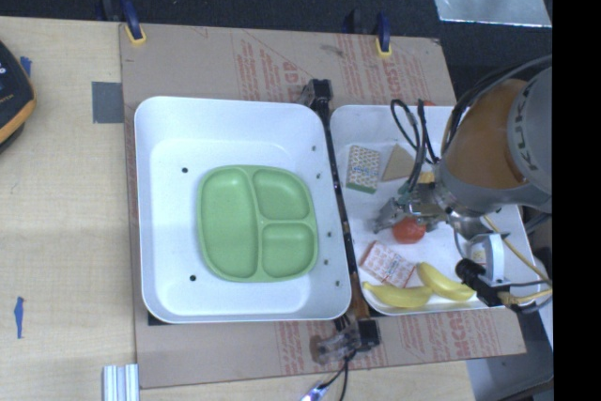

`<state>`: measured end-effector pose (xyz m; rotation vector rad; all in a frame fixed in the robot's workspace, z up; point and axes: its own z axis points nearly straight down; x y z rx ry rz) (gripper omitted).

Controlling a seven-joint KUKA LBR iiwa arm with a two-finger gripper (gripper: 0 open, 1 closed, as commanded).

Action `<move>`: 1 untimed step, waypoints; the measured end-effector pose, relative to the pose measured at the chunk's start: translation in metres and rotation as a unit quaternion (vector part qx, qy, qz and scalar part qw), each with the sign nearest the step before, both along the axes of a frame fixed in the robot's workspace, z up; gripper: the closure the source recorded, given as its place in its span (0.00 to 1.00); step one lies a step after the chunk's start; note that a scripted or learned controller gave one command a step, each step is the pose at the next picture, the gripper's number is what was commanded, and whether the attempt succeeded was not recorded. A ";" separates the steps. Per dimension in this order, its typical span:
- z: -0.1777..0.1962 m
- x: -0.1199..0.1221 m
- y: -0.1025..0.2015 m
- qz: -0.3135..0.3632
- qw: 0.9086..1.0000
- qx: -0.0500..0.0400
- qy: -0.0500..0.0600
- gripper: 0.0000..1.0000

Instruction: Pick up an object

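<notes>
Claw [399, 213]: hanging low in the right bin [368, 122], tips splayed part-open, gripping nothing.
Tomato [408, 230]: lying just right of the tips, touching or nearly so; contact unclear.
Patterned packet [363, 167]: sitting beyond the claw, to its left.
Red-print packet [387, 264]: lying nearer the camera than the claw.
Banana [420, 289]: resting past that packet, at the near rim.
Green tray [254, 223]: sitting in the left bin [169, 122], well left.

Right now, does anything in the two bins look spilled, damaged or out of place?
Nothing stands out. The green divided plate lies flat in the left bin. In the right bin, the banana, red object and small packets lie loose but intact.
</notes>
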<state>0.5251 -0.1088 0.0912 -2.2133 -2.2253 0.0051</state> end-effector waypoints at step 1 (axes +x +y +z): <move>0.010 0.000 -0.001 0.001 1.000 0.000 0.001 1.00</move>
